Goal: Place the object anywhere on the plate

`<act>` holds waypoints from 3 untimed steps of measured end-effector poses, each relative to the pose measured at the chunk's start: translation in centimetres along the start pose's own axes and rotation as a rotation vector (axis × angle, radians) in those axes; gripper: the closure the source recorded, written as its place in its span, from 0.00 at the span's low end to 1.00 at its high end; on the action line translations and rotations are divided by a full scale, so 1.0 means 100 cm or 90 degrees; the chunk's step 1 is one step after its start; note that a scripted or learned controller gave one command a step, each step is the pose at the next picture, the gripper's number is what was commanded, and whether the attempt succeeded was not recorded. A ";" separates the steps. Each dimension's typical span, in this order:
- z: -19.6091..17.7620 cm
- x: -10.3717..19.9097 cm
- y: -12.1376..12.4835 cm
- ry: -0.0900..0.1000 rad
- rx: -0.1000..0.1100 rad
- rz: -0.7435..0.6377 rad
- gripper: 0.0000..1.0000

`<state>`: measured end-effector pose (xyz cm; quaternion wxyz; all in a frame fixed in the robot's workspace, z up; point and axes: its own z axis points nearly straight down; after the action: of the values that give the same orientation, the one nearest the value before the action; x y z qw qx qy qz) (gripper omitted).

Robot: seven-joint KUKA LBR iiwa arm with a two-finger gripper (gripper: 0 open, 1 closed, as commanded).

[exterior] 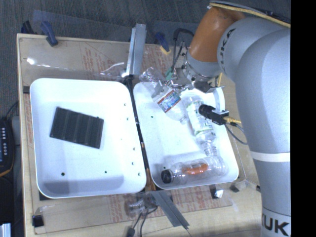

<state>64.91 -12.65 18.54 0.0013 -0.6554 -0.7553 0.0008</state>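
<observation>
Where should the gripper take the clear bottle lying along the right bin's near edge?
Probably across the middle of the clear bottle, coming straight down. It lies on its side along the right bin wall, dark cap pointing left, so the fingers should straddle its round body crosswise.

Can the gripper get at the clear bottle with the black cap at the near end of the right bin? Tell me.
Probably yes. The bottle with the black cap lies flat with nothing on top of it, and the gripper is above the same right bin, at its far end. Another clear bottle lies between them.
</observation>
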 end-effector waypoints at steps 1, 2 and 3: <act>-0.044 0.089 -0.005 -0.001 -0.001 -0.049 1.00; -0.052 0.134 0.012 -0.001 -0.001 0.002 1.00; -0.062 0.135 0.013 -0.001 -0.001 -0.001 1.00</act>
<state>64.29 0.88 24.75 0.0004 -0.6546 -0.7560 0.0010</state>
